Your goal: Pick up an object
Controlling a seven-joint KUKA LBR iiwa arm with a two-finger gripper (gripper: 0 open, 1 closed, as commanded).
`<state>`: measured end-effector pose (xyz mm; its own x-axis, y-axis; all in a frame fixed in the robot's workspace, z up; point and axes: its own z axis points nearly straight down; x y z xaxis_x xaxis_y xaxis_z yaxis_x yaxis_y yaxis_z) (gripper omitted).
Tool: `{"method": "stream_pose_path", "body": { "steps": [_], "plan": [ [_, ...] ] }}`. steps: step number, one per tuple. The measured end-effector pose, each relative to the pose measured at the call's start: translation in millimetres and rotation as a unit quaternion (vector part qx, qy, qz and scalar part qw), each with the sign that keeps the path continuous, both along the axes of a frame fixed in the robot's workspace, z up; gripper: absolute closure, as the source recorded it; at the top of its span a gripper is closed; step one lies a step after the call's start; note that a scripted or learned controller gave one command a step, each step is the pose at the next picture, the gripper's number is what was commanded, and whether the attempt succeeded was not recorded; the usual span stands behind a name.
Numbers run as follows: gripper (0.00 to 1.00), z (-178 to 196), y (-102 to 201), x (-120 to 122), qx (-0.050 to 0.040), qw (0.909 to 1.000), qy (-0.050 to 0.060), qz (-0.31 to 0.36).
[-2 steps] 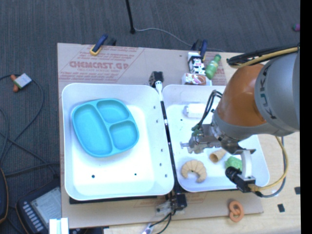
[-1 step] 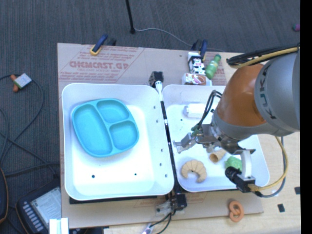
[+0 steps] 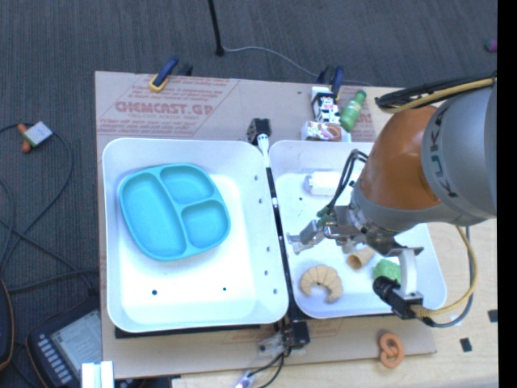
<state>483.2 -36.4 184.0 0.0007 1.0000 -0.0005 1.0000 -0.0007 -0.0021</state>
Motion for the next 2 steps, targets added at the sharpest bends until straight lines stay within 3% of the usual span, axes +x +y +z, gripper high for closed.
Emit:
{"method": "stream_pose_path", "body": {
  "steps": [1, 2],
  "plan": [
    [0.0, -68, -67, 85, -0.0006, 1.0, 0.0, 0.0],
    [0.0, -96, -63, 66, -0.001, 1.0, -0.005, 0.0]
  ]
}}
